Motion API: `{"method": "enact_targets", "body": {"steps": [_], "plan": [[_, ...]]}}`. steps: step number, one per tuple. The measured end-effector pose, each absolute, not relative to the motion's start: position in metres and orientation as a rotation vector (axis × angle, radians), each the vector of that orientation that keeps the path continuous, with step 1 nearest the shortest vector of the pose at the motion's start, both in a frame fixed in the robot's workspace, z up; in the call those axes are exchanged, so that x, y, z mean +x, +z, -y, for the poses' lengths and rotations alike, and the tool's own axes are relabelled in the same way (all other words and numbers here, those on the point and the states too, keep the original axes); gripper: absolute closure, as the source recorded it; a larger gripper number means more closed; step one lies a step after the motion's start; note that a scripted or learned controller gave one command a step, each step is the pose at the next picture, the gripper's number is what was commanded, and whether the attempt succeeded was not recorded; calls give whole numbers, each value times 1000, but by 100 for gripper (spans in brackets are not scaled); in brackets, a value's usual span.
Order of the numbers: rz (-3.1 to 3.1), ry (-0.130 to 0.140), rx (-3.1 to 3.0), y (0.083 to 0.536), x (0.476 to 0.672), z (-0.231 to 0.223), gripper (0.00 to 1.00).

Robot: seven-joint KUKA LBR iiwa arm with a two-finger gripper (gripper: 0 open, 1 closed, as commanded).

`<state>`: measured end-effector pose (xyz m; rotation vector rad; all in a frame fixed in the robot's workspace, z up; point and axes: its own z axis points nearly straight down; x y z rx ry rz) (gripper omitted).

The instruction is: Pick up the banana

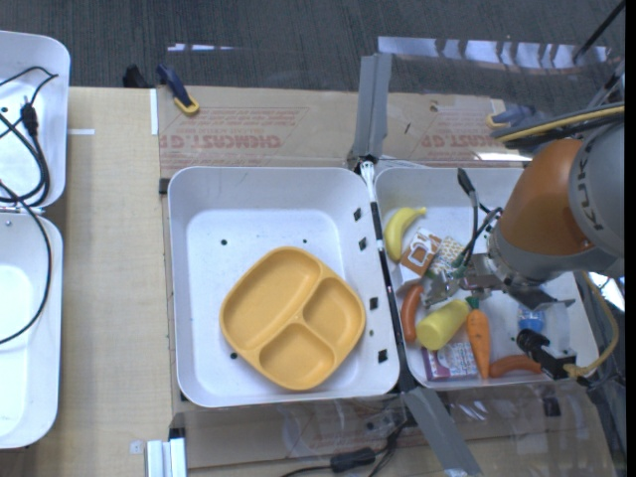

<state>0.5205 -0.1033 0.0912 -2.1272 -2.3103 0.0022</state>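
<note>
One yellow divided plate (292, 317), one banana (400, 229), one carrot (479, 338).

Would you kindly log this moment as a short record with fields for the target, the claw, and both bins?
target: banana, lying at the far left of the right bin, untouched
claw: claw low over the bin's middle clutter, near the banana but not on it
near claw: yellow bottle, carrot, small box
left bin: left bin holds a yellow divided plate
</note>
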Motion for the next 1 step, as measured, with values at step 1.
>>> {"method": "enact_targets", "body": {"steps": [1], "plan": [[2310, 2, -2127, 91, 520, 103, 0]]}}
